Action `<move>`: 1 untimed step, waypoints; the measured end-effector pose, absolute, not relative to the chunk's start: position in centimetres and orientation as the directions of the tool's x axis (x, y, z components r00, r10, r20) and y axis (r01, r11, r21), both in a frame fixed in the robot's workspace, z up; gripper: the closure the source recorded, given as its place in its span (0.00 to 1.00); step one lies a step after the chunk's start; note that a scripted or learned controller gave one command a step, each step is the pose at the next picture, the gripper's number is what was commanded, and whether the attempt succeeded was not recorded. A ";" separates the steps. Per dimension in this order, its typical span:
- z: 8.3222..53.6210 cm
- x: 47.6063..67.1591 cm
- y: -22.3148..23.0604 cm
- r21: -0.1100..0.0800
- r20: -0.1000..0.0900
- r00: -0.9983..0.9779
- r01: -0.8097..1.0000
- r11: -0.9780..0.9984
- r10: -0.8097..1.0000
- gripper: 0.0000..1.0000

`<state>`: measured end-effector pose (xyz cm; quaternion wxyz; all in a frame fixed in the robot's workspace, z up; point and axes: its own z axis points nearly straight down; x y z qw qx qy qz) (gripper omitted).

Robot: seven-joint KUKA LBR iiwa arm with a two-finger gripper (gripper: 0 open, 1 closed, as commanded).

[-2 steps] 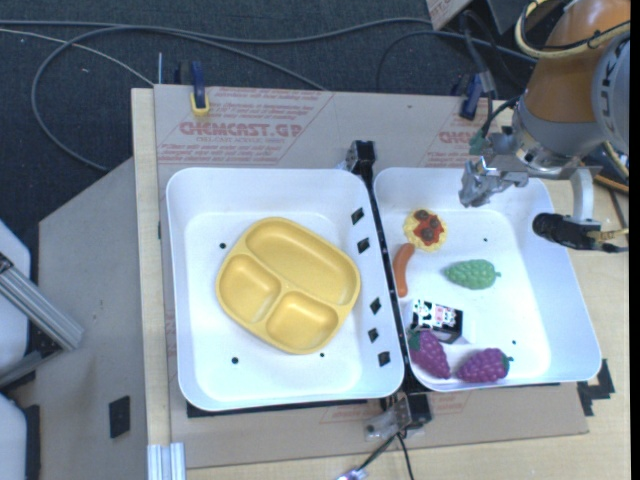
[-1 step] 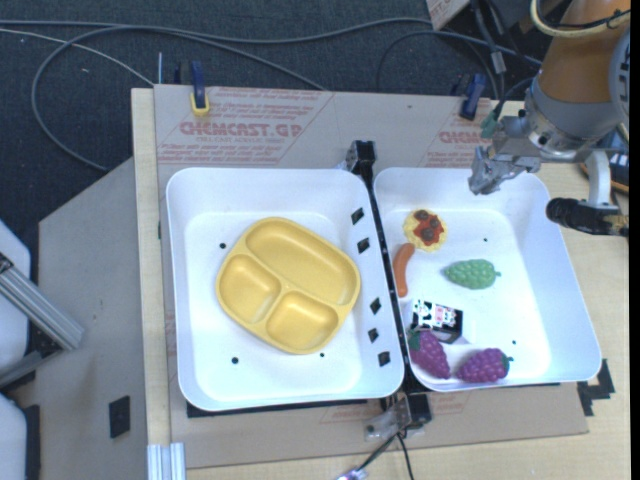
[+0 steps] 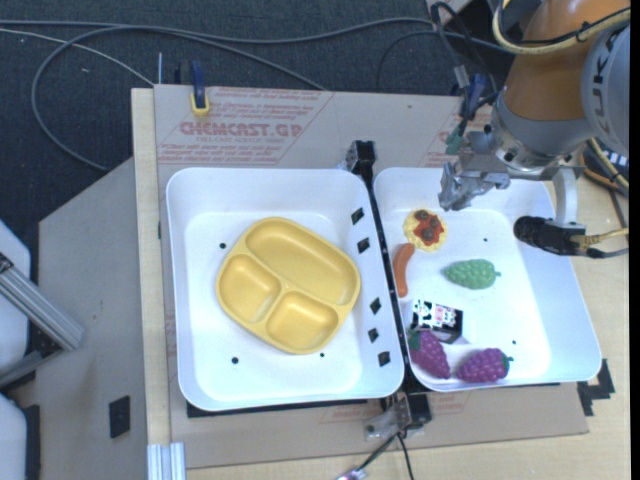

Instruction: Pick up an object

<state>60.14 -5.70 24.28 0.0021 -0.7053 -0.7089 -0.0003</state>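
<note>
2 bins sit side by side. The gripper (image 3: 452, 196) hangs in the right bin (image 3: 560, 298); just below its fingers lie a pizza toy (image 3: 424, 230), sausage (image 3: 402, 268), leaf (image 3: 471, 273), card (image 3: 437, 318) and 2 grape bunches (image 3: 458, 360). Far left, the left bin (image 3: 195, 268) holds a tray (image 3: 288, 284).

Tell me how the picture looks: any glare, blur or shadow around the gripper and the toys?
Camera view: even lighting, white bins bright but not washed out; toys such as the green leaf are sharp; gripper slightly soft, casting only a faint shadow on the right bin.
</note>
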 end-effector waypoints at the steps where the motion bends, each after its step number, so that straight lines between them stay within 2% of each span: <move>1: 24.8 58.0 -0.7 -0.003 0.003 -0.005 1.000 0.005 1.000 1.00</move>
